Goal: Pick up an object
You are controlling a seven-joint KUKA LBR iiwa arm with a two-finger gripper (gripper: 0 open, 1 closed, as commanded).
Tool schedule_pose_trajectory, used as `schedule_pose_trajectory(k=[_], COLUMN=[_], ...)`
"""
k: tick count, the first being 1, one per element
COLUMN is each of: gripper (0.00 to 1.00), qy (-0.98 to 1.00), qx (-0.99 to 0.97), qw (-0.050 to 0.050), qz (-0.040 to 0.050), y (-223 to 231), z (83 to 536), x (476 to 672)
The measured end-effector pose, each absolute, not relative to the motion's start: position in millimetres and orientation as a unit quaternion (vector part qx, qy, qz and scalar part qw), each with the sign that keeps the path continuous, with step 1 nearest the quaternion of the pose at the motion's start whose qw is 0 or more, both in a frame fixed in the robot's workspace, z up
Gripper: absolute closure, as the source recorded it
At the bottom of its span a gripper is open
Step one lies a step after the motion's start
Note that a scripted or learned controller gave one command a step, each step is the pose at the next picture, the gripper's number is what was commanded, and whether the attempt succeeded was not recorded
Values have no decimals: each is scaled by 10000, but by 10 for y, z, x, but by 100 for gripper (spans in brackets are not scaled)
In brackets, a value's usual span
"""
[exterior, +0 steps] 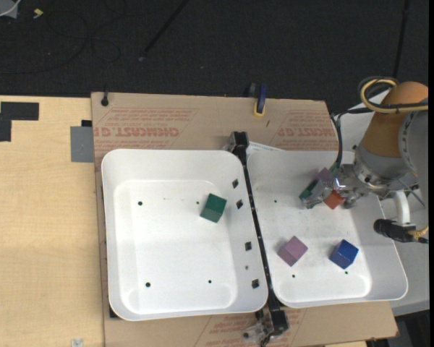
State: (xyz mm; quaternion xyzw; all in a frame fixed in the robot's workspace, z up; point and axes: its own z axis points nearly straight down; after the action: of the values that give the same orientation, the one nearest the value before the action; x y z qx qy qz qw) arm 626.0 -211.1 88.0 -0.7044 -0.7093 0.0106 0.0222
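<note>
Bins sit side by side on a cardboard sheet (202, 125) laid over the bench, the left bin (123, 194) and the right bin (380, 284) meeting at a black clamped seam down the middle. A green cube (213, 208) lies alone in the left bin, near its right wall and toward the far edge. In the right bin, a purple cube (292, 251) rests close to the seam, and a blue cube (343, 254) lies just beside it toward the near right corner, the two apart. The arm (390, 132) reaches into the right bin's far right area, and its gripper (320, 191) is down at the bin floor. A small red-orange block (333, 201) shows right at the gripper, touching or nearly so; whether it sits between the fingers cannot be told, as this part is blurred and crowded, nor can the opening of the hand. A blue and yellow clamp (259, 100) grips the cardboard's far edge.
</note>
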Motion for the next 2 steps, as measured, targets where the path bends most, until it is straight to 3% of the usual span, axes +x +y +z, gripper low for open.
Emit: schedule_pose_trajectory(k=[1,2], gripper=[100,100], qy=[-7103,-7078], qx=[-7035,-7064], qw=[207,-23], qz=[117,9], y=[-2104,-1750], z=[965,900], x=[6235,5993])
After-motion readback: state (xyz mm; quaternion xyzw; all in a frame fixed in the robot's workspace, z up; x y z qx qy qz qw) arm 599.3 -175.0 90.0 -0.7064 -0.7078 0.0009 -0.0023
